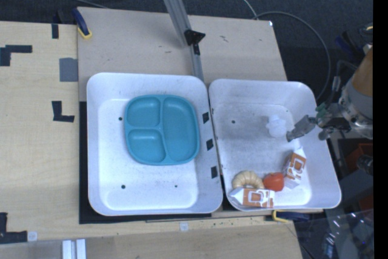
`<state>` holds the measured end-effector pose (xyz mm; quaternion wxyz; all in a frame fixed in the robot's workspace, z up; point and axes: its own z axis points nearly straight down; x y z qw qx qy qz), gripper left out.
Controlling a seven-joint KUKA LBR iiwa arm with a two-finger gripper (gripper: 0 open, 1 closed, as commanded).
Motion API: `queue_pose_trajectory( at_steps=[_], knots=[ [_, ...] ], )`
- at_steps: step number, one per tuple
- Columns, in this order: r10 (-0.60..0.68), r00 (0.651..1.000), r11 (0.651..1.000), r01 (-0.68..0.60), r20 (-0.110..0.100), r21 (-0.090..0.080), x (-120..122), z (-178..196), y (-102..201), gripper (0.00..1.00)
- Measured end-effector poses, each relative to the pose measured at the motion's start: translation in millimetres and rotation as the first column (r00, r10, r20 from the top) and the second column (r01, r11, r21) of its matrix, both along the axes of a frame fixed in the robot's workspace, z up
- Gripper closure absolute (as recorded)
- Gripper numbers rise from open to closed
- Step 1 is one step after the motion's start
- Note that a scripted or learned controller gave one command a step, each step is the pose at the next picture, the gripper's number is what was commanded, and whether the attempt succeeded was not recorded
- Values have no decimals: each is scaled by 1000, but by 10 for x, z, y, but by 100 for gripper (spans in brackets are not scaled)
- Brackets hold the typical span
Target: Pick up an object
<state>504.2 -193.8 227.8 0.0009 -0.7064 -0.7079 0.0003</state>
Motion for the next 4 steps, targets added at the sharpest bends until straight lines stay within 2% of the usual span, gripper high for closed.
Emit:
queue_pose_trajectory(
  at_steps=[1, 2, 3, 4],
  knots=[
    [0, 1000, 1000, 0, 0, 0, 0, 1, -1, 0],
    [-2, 1000, 1000, 2, -4, 1, -96, -486, -19, 0],
    [-2, 1000, 1000, 2, 6, -7, -76, -1092, -48, 0],
    [-2, 1000, 1000, 2, 22, -12, -24, -1154, -76, 0]
  ],
)
